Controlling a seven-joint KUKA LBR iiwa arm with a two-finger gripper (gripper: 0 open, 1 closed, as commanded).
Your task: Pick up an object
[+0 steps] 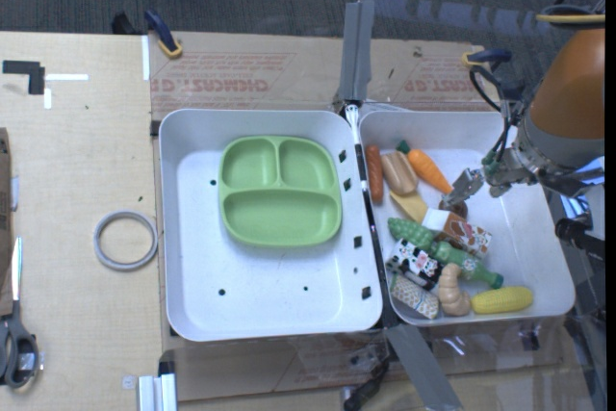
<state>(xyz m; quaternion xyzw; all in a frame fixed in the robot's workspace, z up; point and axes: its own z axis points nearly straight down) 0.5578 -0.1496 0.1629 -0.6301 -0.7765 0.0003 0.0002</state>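
The right bin [539, 236] holds a heap of toy food: an orange carrot [428, 169], a hot dog bun [398, 172], a sausage [373, 172], a cheese wedge [408, 206], a green pickle [423, 236], a cow-print carton [414, 260], a yellow corn cob [501, 299] and a small brown-and-red packet [466, 236]. My gripper [466, 189] hangs low over the middle of this bin, just right of the carrot and above the packet. Its fingers look spread, with nothing visibly between them.
The left bin [183, 236] holds a green divided plate [280, 191]. A roll of tape [126, 239] lies on the bench to the left, scissors [16, 342] at the far left edge. A metal divider [356, 53] runs between the bins.
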